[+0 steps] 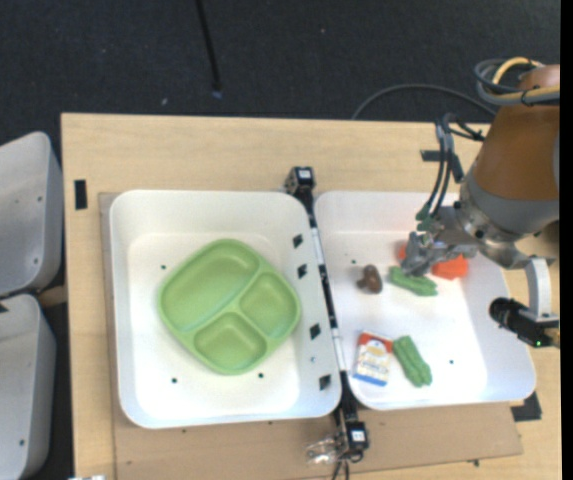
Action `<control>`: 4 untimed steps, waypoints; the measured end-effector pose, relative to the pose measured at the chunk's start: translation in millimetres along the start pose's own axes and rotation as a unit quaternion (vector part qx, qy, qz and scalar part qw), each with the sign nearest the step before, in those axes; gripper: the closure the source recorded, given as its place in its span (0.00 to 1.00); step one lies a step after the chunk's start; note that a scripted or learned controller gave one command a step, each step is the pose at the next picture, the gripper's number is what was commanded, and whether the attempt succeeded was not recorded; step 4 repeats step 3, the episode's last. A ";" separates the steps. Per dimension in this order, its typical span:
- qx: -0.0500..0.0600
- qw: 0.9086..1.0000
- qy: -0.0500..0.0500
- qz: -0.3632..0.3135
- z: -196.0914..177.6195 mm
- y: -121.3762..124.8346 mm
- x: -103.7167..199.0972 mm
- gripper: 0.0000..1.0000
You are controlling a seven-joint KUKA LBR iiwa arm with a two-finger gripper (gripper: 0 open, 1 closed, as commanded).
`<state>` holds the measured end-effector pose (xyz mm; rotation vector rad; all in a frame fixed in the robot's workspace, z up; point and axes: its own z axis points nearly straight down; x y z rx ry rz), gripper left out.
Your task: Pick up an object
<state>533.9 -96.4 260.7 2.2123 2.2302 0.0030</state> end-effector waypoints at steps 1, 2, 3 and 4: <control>0.000 1.000 -0.001 0.001 3.4 12.3 41.2 1.00; 0.001 1.000 0.000 0.001 15.0 14.6 95.5 1.00; 0.000 1.000 0.000 0.001 26.2 28.9 144.2 1.00; 0.000 1.000 0.000 0.001 26.2 28.9 144.2 1.00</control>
